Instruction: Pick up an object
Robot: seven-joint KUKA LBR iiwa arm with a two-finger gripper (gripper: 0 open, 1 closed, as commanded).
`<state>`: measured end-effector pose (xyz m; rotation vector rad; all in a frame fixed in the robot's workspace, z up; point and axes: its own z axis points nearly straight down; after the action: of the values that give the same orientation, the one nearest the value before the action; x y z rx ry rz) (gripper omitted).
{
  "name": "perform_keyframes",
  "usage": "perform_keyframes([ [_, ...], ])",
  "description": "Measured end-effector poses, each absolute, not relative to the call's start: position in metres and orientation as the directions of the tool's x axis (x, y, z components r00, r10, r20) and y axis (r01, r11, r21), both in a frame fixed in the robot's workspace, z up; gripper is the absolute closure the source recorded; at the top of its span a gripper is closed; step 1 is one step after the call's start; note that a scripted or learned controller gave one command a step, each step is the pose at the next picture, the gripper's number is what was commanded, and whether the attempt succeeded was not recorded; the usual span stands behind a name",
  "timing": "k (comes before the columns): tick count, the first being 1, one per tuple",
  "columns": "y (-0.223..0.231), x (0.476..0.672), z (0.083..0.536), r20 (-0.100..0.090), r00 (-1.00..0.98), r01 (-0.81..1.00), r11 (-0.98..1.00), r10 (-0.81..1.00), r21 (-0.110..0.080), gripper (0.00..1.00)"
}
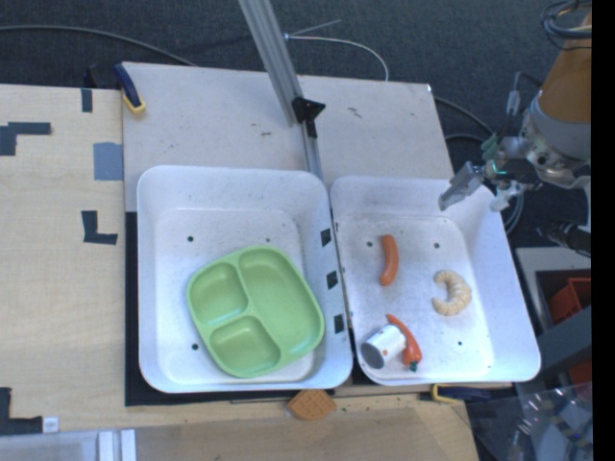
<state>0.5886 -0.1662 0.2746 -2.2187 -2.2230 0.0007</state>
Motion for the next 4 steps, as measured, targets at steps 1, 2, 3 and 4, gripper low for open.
perform_keyframes([
  [1, -0.166, 0.589, 0.275, 0.0, -0.002, 1.0, 0.002, 1.0, -0.001, 0.0],
  [2, -0.164, 0.587, 0.21, 0.001, -0.002, 1.0, 0.002, 1.0, -0.008, 0.0],
  [3, -0.166, 0.588, 0.146, 0.001, -0.001, 1.0, 0.001, 1.0, -0.009, 0.0],
  [4, -0.165, 0.586, 0.091, 0.0, -0.001, 1.0, 0.001, 1.0, -0.007, 0.0],
])
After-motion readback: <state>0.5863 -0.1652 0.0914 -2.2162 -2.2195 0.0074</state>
